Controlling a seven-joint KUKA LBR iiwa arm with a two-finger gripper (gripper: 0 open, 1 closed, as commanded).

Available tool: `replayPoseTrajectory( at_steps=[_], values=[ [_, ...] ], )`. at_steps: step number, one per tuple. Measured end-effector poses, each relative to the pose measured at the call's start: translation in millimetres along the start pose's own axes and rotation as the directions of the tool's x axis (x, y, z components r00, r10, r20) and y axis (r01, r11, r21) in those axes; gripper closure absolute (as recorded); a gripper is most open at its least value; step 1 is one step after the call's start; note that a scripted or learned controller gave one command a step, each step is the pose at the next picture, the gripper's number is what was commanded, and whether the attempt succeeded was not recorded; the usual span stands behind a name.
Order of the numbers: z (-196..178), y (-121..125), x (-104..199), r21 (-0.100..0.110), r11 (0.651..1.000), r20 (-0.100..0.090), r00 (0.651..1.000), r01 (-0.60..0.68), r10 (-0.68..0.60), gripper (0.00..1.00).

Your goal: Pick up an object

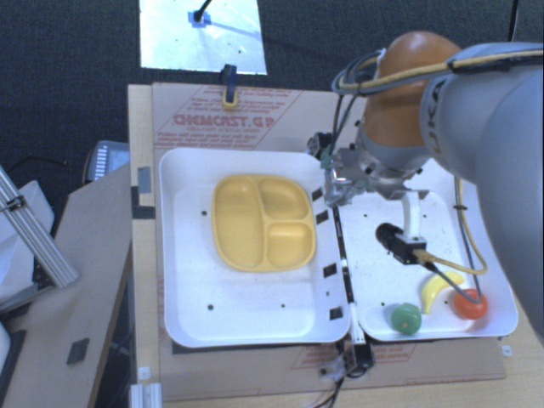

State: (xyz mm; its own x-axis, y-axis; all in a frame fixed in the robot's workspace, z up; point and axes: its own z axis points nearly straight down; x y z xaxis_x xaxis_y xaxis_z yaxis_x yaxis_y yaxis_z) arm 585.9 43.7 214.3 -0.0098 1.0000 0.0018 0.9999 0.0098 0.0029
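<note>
Near edge of right bin point(374, 279): green ball point(405, 317), yellow banana point(435, 292), orange-red ball point(468, 304), close together. Farther, left bin point(238, 300): yellow divided plate point(262, 222). Beyond, gripper point(337, 189) over seam between bins; opening and any hold impossible to tell.

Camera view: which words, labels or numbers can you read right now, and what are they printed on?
"CHEMCAST GP": large red print at the far end of the brown cardboard sheet.
Smaller red lines above and below it: too blurred to read.
Red print at the sheet's near edge: too blurred to read.
</note>
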Motion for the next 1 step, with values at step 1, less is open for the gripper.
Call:
replayPoseTrajectory(
  at_steps=[1],
  values=[
    [-4.7,26.6,50.5,0.0,1.0,-0.001,1.0,-0.001,0.001,1.0]
  ],
)
